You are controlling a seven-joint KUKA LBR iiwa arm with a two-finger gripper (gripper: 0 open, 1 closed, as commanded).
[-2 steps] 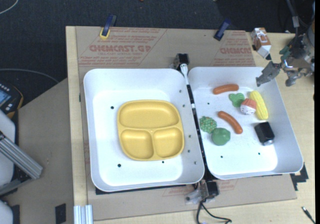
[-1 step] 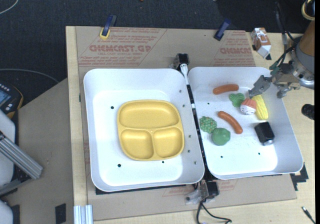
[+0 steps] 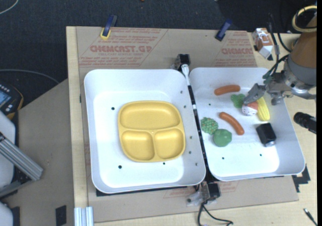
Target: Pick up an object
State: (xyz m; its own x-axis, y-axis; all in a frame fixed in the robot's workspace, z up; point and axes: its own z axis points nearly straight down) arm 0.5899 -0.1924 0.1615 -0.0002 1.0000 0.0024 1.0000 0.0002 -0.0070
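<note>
arm: grey KUKA arm with orange band [image 3: 304,54] reached in from right | wrist: angled down-left | tool: metal two-finger gripper [image 3: 265,94] hung low, fingers spread

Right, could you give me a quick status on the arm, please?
Gripper low in the right bin, over the corn cob cluster. Nothing visibly held. Sausages, broccoli and black block lie nearby.

The arm [image 3: 302,64] is grey with an orange band. Its pincer [image 3: 265,91] looks grey metal, perhaps with thin dark cables.
</note>
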